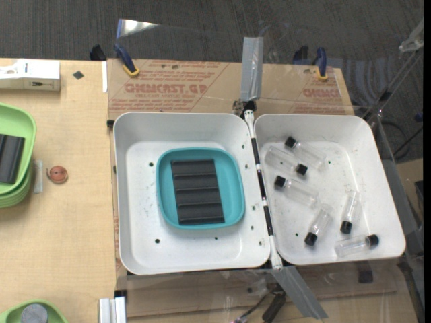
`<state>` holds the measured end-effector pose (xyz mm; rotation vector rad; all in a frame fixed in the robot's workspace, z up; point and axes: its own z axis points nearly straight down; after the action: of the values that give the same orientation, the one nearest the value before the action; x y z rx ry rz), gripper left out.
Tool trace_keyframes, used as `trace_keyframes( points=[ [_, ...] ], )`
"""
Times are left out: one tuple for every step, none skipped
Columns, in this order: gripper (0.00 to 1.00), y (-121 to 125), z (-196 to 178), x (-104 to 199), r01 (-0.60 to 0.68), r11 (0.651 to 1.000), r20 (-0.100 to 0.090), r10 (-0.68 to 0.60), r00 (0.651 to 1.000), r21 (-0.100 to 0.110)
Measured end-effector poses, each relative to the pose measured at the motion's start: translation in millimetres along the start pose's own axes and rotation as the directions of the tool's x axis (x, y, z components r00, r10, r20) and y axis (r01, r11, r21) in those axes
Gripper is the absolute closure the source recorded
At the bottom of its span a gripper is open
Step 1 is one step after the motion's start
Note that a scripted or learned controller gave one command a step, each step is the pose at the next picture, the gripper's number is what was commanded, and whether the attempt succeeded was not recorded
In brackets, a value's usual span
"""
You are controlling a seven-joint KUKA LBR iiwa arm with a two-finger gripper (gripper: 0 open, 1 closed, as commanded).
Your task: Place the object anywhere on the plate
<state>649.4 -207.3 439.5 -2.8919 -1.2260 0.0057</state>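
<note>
A teal plate (234, 188) sits in the middle of the left white bin (135, 180). A dark ribbed rectangular block (196, 191) lies on the plate. In the right white bin (377, 173) lie several clear plastic tubes with black caps, among them one near the top (302, 155), one at the centre left (291, 187), one low in the middle (316, 227) and one at the bottom right (357, 245).
Brown cardboard (202, 83) lies behind the bins, held by clamps (126, 62). A green dish (23, 136) with a dark item sits at the left edge. A small orange disc (58, 174) and a white box (30, 76) rest on the wooden bench.
</note>
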Motion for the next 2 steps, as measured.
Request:
trace_keyframes(
  points=[
    [0.00,-1,1,-5,-0.074,0.997,0.002,0.074,0.997,0.003],
    [0.00,-15,147,-3,-0.131,0.991,0.000,0.131,0.991,0.002]
  ],
)
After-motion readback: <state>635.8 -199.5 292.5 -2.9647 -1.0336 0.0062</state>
